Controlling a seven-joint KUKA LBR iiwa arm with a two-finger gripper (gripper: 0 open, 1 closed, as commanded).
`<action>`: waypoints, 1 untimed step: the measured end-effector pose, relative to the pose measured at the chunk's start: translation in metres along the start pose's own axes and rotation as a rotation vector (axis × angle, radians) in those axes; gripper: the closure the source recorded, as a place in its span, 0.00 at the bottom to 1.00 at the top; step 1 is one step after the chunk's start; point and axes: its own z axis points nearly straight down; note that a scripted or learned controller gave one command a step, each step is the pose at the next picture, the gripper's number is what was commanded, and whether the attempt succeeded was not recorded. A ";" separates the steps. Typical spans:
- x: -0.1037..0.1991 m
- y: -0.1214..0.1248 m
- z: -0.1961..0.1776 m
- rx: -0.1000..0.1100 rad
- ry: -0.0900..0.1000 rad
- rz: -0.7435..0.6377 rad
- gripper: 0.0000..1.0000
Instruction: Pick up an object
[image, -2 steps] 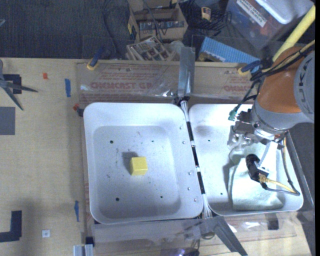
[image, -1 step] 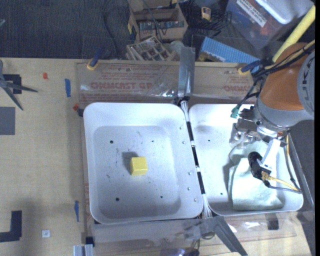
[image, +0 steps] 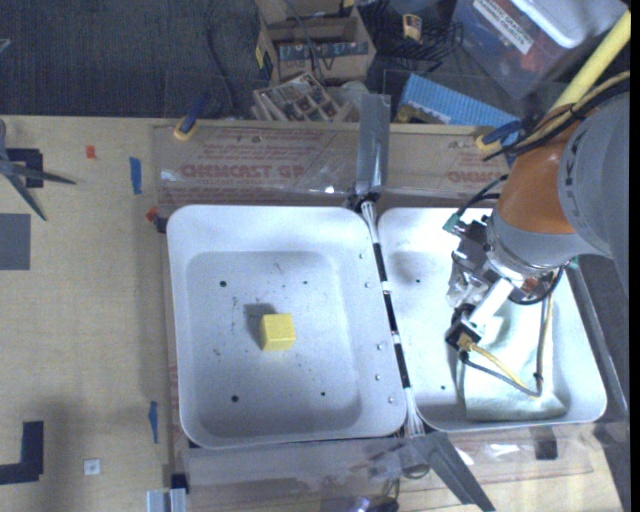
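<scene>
— Where is the yellow cube (image: 278, 331)?

— In the left bin (image: 200, 228), as the camera sees it. It lies on the bin's floor close to the middle, a little nearer the front edge than the rear. It sits flat, one face up, with a short shadow on its rear-left side. Small dark specks dot the floor around it, and none of them touch it.

— And the end effector (image: 470, 292)?

— Over the right bin (image: 415, 235), well apart from the cube, with the rims where the two bins meet lying between them. It hangs above the left half of that bin, about midway between the rear and front edges.

— Spread or pressed together?

— I cannot tell; the slant of the view does not show it.

— The arm (image: 535, 195)?

— It reaches in from the right, its orange band above the rear part of the right bin.

— Anything else on the bench (image: 80, 300)?

— A cardboard strip (image: 260, 165) with red lettering runs along the rear edges of both bins. A piece of blue tape (image: 135, 175) sits near the left bin's rear-left corner.
</scene>
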 end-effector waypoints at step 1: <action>-0.001 0.001 -0.010 0.000 -0.001 0.001 1.00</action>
